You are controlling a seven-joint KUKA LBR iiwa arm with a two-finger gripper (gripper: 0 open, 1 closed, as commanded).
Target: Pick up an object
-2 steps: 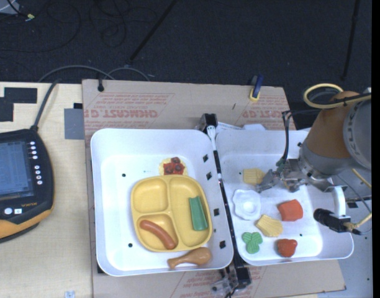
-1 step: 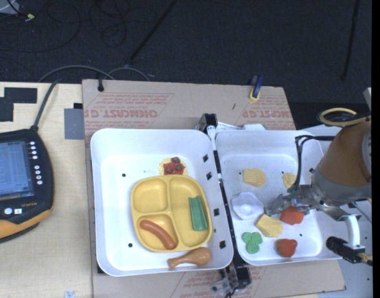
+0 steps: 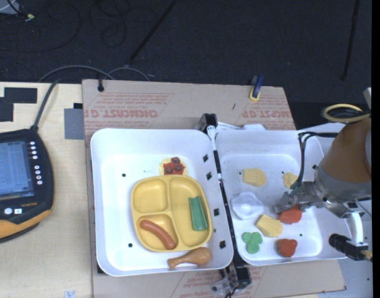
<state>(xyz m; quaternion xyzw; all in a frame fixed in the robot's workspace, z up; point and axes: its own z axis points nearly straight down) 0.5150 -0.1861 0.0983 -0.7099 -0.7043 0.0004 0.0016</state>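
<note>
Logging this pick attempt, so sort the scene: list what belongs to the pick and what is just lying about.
In play: gripper, low in the right bin, at a red toy.

Lying about: yellow plate with sausage and green stick; drumstick; green broccoli; handheld controller.

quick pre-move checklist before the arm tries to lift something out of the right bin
1. Pincer is over the right bin: ok.
2. A target sits right at the pincer, the red piece: ok.
3. Red piece is actually between the fingers: cannot tell, the wrist hides them.
4. Neighbours stand apart from the target: not ok, the yellow wedge and the white cup lie close by.
5. Other red piece and green broccoli lie apart from the pincer: ok.
6. Yellow tray in the left bin is out of the arm's way: ok.
</note>
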